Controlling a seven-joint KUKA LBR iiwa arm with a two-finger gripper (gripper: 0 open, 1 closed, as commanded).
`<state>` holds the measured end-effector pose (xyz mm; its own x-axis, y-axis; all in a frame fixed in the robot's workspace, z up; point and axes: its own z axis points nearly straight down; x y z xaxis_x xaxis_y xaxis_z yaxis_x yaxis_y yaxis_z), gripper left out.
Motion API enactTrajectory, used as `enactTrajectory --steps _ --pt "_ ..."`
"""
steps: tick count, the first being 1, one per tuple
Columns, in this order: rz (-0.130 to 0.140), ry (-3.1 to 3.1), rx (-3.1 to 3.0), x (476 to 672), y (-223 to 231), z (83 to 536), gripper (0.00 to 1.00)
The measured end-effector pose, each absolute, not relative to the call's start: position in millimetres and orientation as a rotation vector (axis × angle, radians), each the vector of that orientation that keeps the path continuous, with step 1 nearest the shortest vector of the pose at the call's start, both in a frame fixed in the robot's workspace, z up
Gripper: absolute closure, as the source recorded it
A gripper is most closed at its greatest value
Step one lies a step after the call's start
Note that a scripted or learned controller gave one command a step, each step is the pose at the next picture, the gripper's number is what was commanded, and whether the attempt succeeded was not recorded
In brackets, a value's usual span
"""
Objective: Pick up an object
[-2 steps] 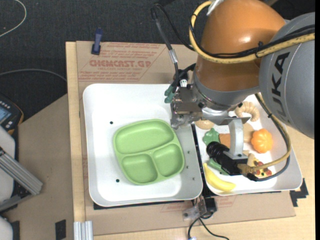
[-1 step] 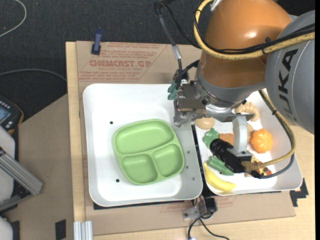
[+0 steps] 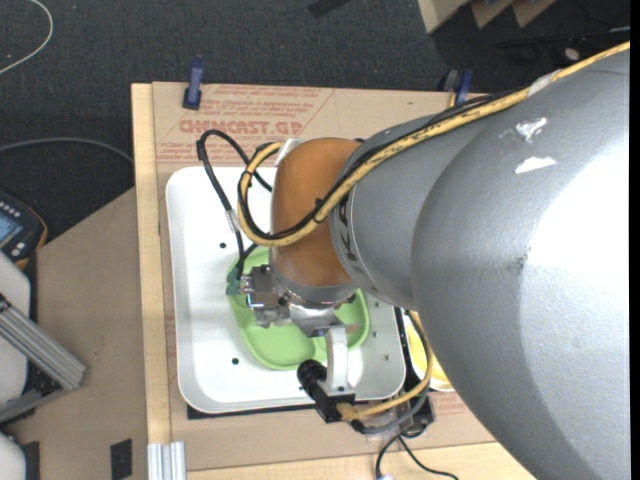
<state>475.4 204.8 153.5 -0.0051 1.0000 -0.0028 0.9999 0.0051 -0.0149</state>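
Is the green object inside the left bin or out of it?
Inside. The green object lies on the floor of the left bin, partly hidden under the arm's wrist.

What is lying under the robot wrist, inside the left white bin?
A light green flat object lies on the floor of the left white bin. The wrist covers its middle, so anything else beneath it is hidden.
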Motion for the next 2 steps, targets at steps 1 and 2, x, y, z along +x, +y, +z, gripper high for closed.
enactTrajectory --steps 1,2 --pt "-0.010 -2.216 -2.229 536.9 159.3 84.8 1.00" --pt "-0.015 -2.221 -2.228 536.2 161.7 99.8 1.00"
